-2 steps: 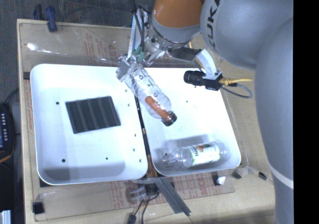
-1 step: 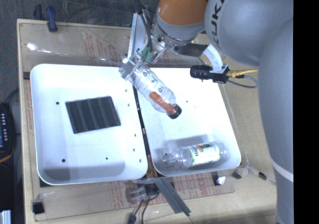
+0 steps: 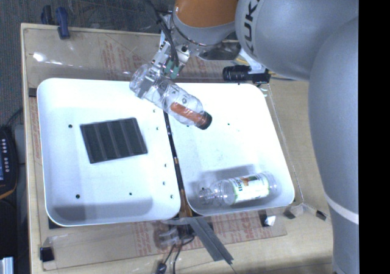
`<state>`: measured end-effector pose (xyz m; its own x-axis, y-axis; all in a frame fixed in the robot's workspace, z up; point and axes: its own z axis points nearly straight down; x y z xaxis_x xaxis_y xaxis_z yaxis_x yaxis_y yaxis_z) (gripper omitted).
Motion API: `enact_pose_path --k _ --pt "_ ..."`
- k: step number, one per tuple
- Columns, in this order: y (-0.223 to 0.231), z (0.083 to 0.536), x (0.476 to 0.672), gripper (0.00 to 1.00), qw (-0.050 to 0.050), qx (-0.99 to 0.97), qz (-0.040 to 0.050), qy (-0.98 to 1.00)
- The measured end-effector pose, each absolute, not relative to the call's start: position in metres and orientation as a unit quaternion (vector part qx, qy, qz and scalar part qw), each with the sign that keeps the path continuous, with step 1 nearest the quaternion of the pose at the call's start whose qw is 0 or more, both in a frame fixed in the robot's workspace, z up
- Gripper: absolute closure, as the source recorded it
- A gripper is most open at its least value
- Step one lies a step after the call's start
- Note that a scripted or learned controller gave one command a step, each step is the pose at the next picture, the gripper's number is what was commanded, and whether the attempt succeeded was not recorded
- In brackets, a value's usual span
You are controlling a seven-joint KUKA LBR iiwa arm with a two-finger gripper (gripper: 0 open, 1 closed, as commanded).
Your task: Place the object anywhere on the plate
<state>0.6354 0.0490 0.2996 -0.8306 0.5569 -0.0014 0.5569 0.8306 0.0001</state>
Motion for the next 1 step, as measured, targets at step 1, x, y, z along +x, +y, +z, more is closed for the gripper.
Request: enact_pose_path --k 1 --pt "0.0666 0.3073 0.6114 1.00 -0.001 0.173 -0.0007 0.985"
